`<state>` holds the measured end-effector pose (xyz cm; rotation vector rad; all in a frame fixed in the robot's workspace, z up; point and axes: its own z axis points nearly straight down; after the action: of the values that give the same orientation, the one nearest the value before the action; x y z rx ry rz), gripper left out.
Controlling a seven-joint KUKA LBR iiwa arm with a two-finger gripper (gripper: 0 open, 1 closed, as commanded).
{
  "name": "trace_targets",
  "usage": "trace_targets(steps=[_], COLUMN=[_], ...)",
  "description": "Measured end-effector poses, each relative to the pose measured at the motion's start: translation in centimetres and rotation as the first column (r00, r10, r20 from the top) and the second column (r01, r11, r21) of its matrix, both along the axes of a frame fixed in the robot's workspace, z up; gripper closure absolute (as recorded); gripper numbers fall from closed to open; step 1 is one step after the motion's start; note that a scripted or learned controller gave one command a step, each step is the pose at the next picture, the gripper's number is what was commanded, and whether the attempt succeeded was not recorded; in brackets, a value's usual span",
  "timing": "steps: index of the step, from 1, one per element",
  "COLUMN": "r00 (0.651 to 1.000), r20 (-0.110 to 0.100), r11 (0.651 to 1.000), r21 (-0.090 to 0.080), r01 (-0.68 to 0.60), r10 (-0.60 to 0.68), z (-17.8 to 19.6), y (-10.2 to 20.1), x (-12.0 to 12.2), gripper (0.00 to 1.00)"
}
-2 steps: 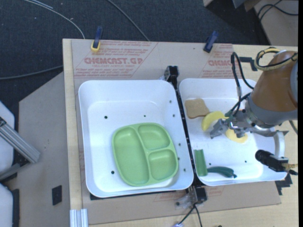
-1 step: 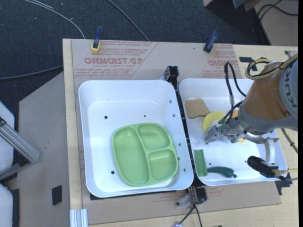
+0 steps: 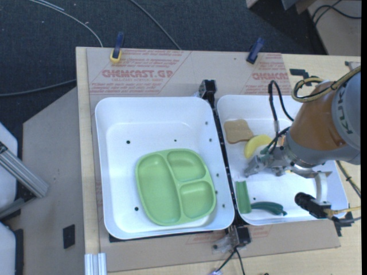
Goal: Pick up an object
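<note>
My gripper (image 3: 256, 166) hangs low in the right bin (image 3: 338, 193), reaching in from the right under the orange-banded wrist (image 3: 315, 125). A yellow piece (image 3: 256, 145) lies just above and beside its tip, partly covered by the gripper body. A tan flat piece (image 3: 238, 130) lies behind that, near the bin's left wall. A light green block (image 3: 242, 196) sits below the gripper by the bin's left wall. Right of the block, a dark green curved tool (image 3: 267, 208) lies along the front. Nothing shows between the gripper's tips.
The left bin (image 3: 114, 125) holds a light green divided plate (image 3: 175, 185). A black clamp (image 3: 207, 88) sits at the back between the bins, and another (image 3: 241, 235) at the front. Cables loop over the arm at the right.
</note>
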<state>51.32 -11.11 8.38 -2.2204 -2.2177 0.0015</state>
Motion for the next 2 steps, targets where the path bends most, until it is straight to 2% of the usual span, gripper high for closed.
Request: trace_targets(steps=[1, 2], r00=[1.0, 1.0], r20=[0.005, 0.011], r11=[1.0, 1.0], r21=[0.0, -0.004], r01=[-0.001, -0.002], r10=[0.001, 0.002], z=[1.2, 7.5], y=[0.1, 0.2], x=[0.1, 0.0], gripper=[1.0, 1.0])
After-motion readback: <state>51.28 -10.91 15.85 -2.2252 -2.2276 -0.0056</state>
